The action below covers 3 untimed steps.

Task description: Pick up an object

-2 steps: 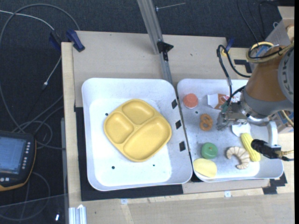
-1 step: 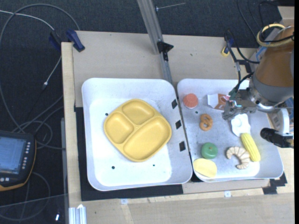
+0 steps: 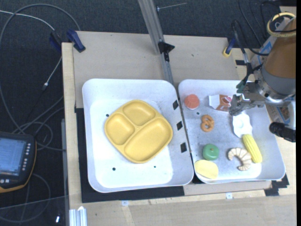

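Grey arm with an orange band reaching in from the right edge of the frame, gripper (image 3: 236,106) low over the upper right part of the right bin (image 3: 277,166). State of the fingers not readable from this angle; nothing visibly held between them.

Just below the gripper, a white piece (image 3: 241,124), and below that a yellow corn cob (image 3: 252,148) lying at a slant. Left of the gripper, a small red and white packet (image 3: 219,101), close beside it. Further left along the bin's top, a red-orange round piece (image 3: 191,101); under it a brown pretzel (image 3: 207,123). Toward the lower part of the bin, a green round item (image 3: 210,151), a pale yellow slice (image 3: 206,169) at the bottom rim, and a tan croissant (image 3: 241,157) touching the corn cob.

In the left bin (image 3: 94,126), centre of the frame, a yellow divided plate (image 3: 138,131) with three compartments, tilted diagonally. Both bins side by side on the pale tabletop (image 3: 117,55).
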Tool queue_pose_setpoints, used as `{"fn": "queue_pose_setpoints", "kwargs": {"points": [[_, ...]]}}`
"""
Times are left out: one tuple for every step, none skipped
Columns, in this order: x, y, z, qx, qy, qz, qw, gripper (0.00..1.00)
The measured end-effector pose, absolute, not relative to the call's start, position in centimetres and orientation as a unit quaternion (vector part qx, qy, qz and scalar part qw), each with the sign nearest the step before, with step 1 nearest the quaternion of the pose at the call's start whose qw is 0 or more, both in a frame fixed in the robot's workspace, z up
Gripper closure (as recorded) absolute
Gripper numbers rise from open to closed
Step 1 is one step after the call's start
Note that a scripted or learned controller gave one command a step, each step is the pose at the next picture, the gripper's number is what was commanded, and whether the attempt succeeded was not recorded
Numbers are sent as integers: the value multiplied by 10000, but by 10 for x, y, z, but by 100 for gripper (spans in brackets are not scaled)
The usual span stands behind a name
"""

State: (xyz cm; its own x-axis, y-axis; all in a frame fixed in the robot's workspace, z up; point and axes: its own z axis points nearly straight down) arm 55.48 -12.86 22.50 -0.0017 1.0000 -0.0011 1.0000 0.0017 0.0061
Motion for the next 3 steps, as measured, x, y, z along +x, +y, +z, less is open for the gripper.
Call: {"fn": "queue_pose_setpoints", "kwargs": {"points": [[577, -80, 237, 7046, 7096, 18, 10, 100], [588, -28, 229, 7048, 7094, 12, 2, 100], [609, 24, 220, 7047, 7095, 15, 1, 100]]}}
